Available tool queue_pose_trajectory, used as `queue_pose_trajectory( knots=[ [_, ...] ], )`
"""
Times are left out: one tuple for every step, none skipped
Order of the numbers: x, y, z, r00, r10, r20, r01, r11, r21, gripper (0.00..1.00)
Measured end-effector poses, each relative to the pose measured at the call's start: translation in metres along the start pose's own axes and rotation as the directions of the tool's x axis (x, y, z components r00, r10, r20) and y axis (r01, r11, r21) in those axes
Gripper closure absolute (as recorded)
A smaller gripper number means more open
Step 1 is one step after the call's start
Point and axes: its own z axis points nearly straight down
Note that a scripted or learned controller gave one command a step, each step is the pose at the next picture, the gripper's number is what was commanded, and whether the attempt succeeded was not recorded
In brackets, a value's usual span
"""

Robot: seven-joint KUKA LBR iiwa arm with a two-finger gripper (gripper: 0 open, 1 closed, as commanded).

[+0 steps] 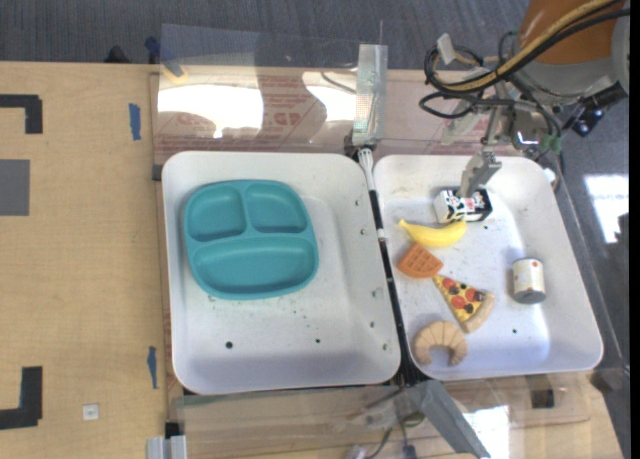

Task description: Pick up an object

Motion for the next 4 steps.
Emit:
queue_pose_trajectory(
  knots=[
    [0.006, -0.049, 0.092, 0.96, 0.281, -0.008, -0.281, 0.96, 0.002, 0.0],
    [0.026, -0.044, 0.132, 0.995, 0.085, 0.057, -0.085, 0.996, 0.008, 0.0],
    [0.023, -0.043, 0.116, 0.994, 0.083, 0.066, -0.083, 0.996, 0.009, 1.0],
    [0.067, 0.017, 0.056, 0.878, 0.478, 0.003, -0.478, 0.878, -0.002, 1.0]
  ],
)
